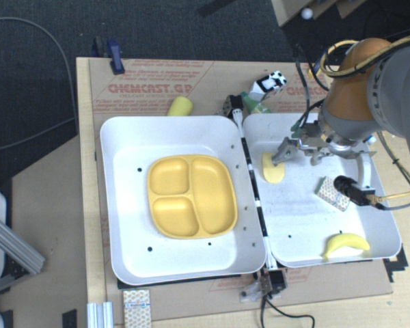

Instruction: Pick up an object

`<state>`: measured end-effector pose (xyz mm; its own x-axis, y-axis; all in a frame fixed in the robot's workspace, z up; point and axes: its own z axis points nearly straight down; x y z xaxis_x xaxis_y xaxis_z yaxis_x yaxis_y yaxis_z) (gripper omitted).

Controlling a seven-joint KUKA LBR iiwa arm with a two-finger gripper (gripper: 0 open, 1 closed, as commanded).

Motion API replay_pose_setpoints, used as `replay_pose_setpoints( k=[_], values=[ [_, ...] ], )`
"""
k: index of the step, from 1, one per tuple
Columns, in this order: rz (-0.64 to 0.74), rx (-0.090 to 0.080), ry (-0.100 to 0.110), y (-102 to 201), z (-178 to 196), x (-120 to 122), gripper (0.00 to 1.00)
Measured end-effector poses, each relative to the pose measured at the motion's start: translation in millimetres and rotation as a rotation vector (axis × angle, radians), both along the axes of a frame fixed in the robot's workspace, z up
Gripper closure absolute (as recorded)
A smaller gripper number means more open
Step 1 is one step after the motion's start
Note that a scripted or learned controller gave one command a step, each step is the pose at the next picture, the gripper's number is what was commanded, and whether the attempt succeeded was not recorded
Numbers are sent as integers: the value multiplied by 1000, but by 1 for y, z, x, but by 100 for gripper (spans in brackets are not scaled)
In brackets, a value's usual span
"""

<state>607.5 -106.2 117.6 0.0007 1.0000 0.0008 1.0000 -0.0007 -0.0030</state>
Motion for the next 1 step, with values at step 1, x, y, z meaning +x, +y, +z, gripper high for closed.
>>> replay_pose_setpoints(
  k=[1],
  values=[
    [1, 1, -3, 10, -32, 8, 0]
  ],
)
